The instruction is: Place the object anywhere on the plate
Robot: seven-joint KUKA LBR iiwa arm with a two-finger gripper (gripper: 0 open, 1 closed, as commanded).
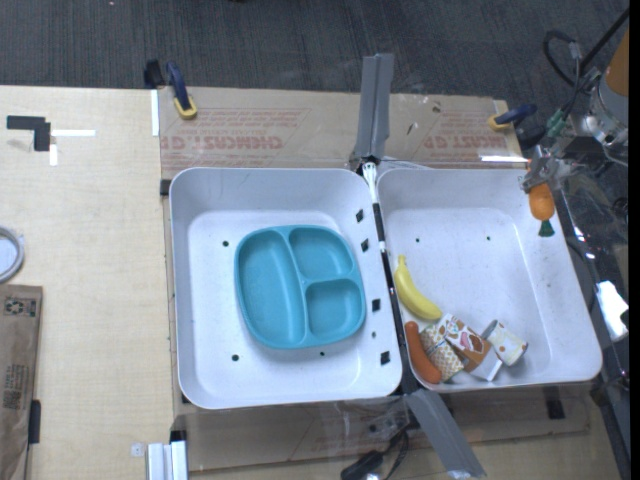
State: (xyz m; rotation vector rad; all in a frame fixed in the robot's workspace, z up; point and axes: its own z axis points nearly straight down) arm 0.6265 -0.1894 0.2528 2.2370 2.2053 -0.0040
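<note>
Camera view showed the two-finger gripper (541, 180) at three o'clock, fingers clamped on a small orange carrot-shaped toy (541, 204) above the right white bin (560, 368), so it needed carrying level toward nine o'clock and releasing low over the blue three-compartment plastic plate (300, 286).

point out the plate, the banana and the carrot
plate (262, 286): camera view, floor of its large compartment
banana (413, 294): camera view, middle of its curve
carrot (541, 204): camera view, orange body
</note>
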